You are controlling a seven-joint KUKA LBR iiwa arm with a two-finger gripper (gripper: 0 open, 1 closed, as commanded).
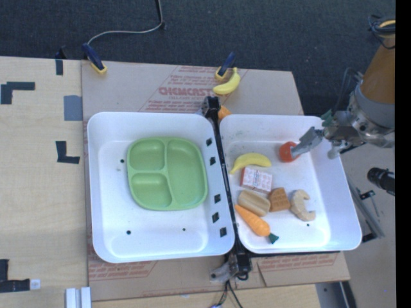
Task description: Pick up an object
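The right bin [334, 191] holds several toy foods: a red tomato [286, 151], a yellow banana [249, 162], a red-and-white box [257, 178], a bread roll [252, 202], a brown chunk [279, 199], a beige curled piece [302, 206] and an orange carrot [254, 222]. My gripper [321, 145] hangs over the bin's upper right part, open. Its left finger [308, 140] slants down toward the tomato and ends right beside it. Nothing sits between the fingers.
A green divided plate [167, 173] lies in the left bin [106, 191]. A yellow clamp [226, 82] and a small orange piece [223, 113] sit just beyond the bins' shared wall. Another clamp [94, 58] grips the cardboard's far left corner.
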